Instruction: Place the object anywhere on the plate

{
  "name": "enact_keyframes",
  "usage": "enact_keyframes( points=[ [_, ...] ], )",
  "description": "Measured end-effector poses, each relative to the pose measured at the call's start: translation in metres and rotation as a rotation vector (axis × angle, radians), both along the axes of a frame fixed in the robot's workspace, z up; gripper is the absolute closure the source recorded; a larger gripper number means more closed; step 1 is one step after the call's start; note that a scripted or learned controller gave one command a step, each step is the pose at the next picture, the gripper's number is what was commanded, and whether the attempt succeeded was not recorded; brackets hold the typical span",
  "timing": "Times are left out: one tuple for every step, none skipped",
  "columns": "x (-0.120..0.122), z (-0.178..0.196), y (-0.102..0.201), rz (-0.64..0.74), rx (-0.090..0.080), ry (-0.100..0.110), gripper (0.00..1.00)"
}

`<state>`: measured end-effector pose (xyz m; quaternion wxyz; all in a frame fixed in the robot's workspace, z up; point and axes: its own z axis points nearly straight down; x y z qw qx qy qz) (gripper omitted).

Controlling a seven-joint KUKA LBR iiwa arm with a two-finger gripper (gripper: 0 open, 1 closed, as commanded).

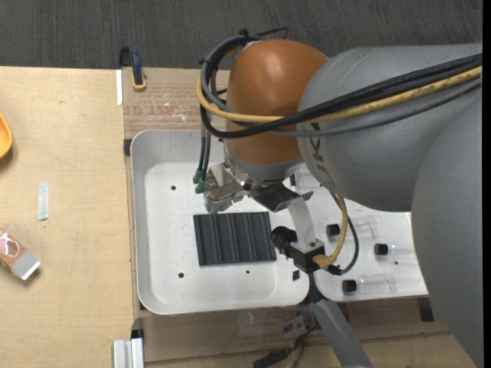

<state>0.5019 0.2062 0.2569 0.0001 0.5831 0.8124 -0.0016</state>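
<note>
The grey arm (399, 136) filled the right side of the camera view, its orange band (265, 102) sitting above the wrist with black and yellow cables (222, 113) looped around it. Under it lay the tan wooden surface (61, 144), stretching away to the left. On that surface sat a shallow white bin (157, 228) with rounded corners, and a second white bin (383, 282) lay just beside it on the right, mostly covered by the arm.

A dark ribbed rectangular plate (234, 238) lay flat on the floor of the left bin, towards its middle. The pincer (219, 194) hung over the bin just above the plate's upper edge; whether its fingers were apart or together could not be told, and nothing could be made out between them. The object to be placed could not be picked out with certainty either.

Out on the surface, well apart from the bins, lay a small red-and-white item (17, 255) near the left edge, a small pale strip (43, 202) above it, and an orange thing (4, 136) cut off by the frame. A blue clamp (136, 67) stood at the far corner of the surface.
</note>
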Motion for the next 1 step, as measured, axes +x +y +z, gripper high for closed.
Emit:
enact_keyframes(
  points=[
    [-0.0240,0.0362,0.0131,0.030,-0.001,0.000,1.00]
  ],
)
